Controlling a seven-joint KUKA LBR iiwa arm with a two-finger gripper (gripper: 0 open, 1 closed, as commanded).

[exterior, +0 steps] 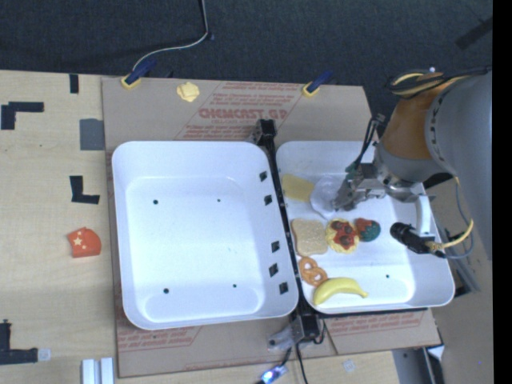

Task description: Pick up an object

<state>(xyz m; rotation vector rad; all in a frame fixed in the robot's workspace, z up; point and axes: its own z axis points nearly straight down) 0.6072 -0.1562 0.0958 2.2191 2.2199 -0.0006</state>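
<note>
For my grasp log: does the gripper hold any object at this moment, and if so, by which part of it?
It cannot be told. The gripper is low in the right bin, above the pizza slice, but no object shows between its fingers.

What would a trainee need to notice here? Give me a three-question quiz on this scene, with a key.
1. True or false: the banana lies in the left bin.
2. Which item lies nearest the banana? A) pretzel B) yellow cheese slice C) red toy
3. Over which bin is the tool?

Key: 1. False, it lies in the right bin. 2. A. 3. The right bin.
</note>
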